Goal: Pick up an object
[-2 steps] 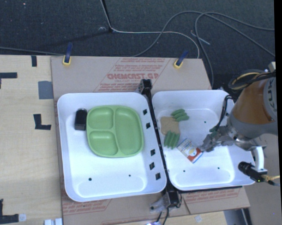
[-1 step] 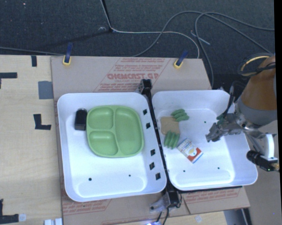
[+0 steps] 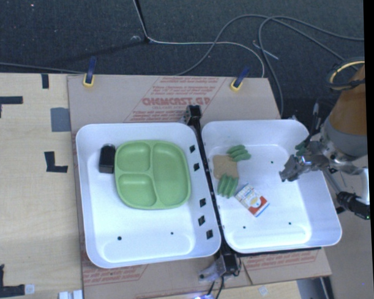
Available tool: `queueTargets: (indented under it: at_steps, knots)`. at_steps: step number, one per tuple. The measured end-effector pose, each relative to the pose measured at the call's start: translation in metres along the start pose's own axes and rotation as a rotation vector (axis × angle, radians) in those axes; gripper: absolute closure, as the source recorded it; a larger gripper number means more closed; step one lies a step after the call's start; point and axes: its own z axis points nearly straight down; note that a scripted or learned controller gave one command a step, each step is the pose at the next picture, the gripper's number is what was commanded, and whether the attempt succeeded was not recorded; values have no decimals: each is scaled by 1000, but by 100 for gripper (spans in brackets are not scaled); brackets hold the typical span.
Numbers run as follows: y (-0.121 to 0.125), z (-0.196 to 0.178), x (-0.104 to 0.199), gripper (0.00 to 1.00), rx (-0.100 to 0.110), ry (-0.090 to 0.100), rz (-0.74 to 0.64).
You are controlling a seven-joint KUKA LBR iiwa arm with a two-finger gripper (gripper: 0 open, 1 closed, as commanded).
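The right bin [image 3: 282, 231] holds a tan and green glove-like toy [image 3: 227, 169] near its left wall and a small white, blue and orange packet [image 3: 252, 199] just below it. My gripper [image 3: 292, 171] hovers over the right part of this bin, well to the right of both objects. Nothing shows between its fingers. The left bin [image 3: 141, 248] holds a green divided plate [image 3: 153, 174] with a small black block [image 3: 106, 158] at its left edge.
The two bins sit side by side on a cardboard sheet [image 3: 173, 94] held by yellow and blue clamps [image 3: 88, 75]. Cables run across the dark floor behind. The arm's grey body [image 3: 348, 131] stands over the right bin's right rim.
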Motion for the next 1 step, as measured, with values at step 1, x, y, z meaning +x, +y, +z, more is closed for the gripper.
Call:
queueTargets:
  at_steps: [1]
  knots:
    - [18,8,55,100,4,3,-6]
